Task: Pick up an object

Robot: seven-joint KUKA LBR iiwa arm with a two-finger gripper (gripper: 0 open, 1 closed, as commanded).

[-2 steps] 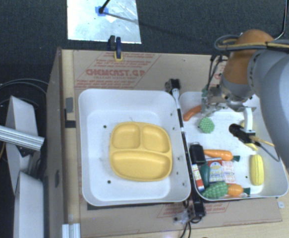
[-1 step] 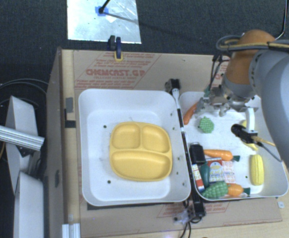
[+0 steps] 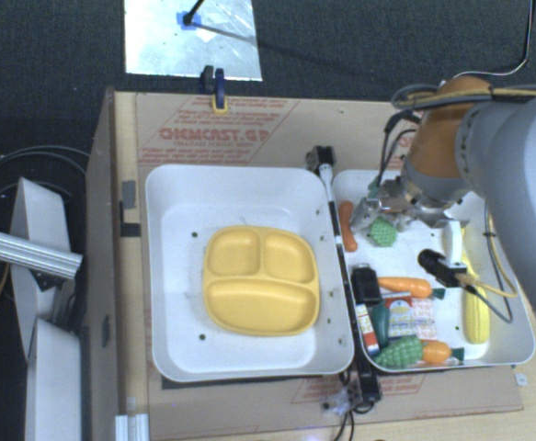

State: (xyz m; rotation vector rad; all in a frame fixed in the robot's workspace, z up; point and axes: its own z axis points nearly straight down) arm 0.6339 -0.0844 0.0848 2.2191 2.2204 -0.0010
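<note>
- The left bin (image 3: 171, 246) sits on the tabletop (image 3: 249, 122) and holds one thing, a yellow divided plate (image 3: 260, 278), lying flat near its middle; it is broad and low, so I judge it a poor thing to pinch from above
- The right bin (image 3: 516, 338) touches the left one along their shared wall, and all the small things are crowded here, which suits a program that needs something to reach for
- An orange sausage (image 3: 344, 226) lies against that shared wall at the far left of this bin, and the wall probably leaves little room to close around it
- A black block (image 3: 365, 283) lies just nearer, with a carrot (image 3: 404, 286) to its right pointing across the bin
- A green ball (image 3: 383, 234) sits in the far part with a little bare floor around it; it is the likeliest pick, being small, round and apart from its neighbours
- The gripper (image 3: 376, 211) hangs just beyond and above the ball, close to it, with the arm bending in from the right; how its grip stands cannot be told from this angle, and nothing shows held in it
- I judge the pick not yet done, since the ball rests on the bin floor
- A corn cob (image 3: 476, 315) lies lengthwise along the right side, well apart from the gripper
</note>
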